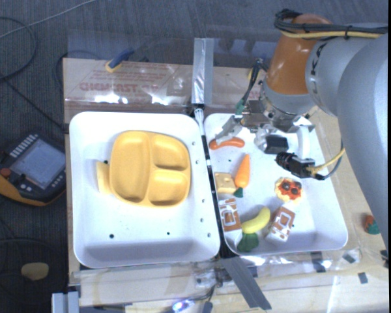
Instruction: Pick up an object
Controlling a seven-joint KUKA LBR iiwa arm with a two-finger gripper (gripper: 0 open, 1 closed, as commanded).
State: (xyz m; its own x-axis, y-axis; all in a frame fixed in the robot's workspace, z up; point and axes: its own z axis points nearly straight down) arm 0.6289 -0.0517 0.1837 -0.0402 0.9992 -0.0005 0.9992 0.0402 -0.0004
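Note:
The right bin [331, 237] holds several toy foods. A curved orange sausage [227, 143] lies at its far left, with a carrot [242, 170] and a yellow block [225, 182] below it. An orange round piece with dark spots [288, 188] sits to the right. A banana [256, 220], a green piece [247, 242] and two small cartons [229, 212] [281, 223] lie nearer the front. My gripper [225, 133] hangs low over the bin's far left corner, just above the sausage. Its fingers are spread open and hold nothing.
The left bin [91, 243] carries a yellow divided tray [150, 168]. A metal divider strip [202, 77] runs between the bins at the back. The grey arm with its orange band [293, 64] covers the right bin's far right. A handheld pendant [32, 168] lies off the bench, left.

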